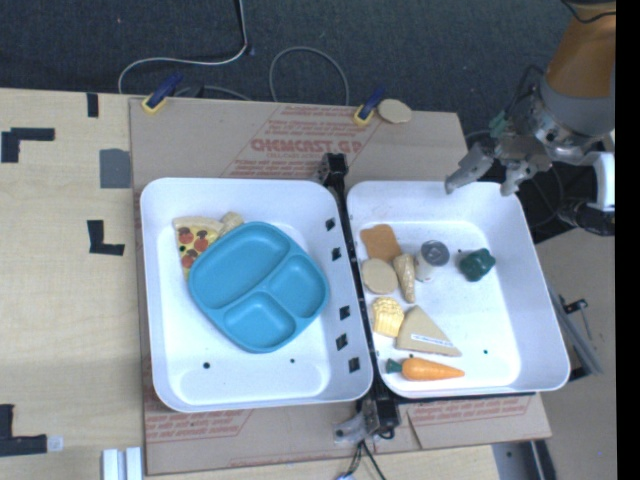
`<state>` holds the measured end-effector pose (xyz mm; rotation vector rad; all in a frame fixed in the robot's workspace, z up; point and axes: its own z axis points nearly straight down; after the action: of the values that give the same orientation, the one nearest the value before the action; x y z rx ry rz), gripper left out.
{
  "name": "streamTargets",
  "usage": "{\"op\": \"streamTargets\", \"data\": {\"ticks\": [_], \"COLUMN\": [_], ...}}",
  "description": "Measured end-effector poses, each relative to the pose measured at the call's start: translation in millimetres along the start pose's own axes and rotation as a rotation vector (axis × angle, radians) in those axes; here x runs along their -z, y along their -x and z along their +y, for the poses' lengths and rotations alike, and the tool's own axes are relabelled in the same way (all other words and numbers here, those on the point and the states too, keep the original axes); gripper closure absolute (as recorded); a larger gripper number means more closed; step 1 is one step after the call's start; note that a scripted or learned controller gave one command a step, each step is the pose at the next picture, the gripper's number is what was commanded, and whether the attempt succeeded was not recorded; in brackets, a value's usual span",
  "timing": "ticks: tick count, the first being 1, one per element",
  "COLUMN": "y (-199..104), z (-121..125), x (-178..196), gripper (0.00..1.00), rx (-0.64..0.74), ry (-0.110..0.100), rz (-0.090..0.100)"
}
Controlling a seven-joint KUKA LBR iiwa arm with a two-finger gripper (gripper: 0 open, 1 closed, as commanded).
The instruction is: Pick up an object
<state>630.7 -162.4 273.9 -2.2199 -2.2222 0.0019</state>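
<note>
Cardboard (pixel 290 143) covers the bench beneath two white bins. Left bin (pixel 165 298) holds a blue divided plate (pixel 258 284) overlapping a pizza slice (pixel 195 238). Right bin (pixel 520 268) holds a brown slab (pixel 380 242), tan pieces (pixel 390 273), corn (pixel 387 317), a cheese wedge (pixel 427 332), an orange carrot (pixel 430 370) by the near wall, a grey can (pixel 434 253) and a dark green piece (pixel 477 263). Above its far right corner hangs the gripper (pixel 483 178), fingers spread, pinching nothing.
</note>
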Motion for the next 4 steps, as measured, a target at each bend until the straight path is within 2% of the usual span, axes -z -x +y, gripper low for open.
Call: {"op": "streamTargets", "data": {"ticks": [1,2,3,4], "y": [-52.4,-67.7,-68.0,-67.9], "z": [-1.0,-0.8,21.9,24.7], "x": [-105.4,-193.2,-188.2,-173.6], "gripper": [0.00,0.00,0.00,1.00], "rx": [0.003,0.002,0.000,0.001], "ry": [-0.008,0.003,0.003,0.013], "rz": [0.003,-0.002,0.000,-0.001]}}
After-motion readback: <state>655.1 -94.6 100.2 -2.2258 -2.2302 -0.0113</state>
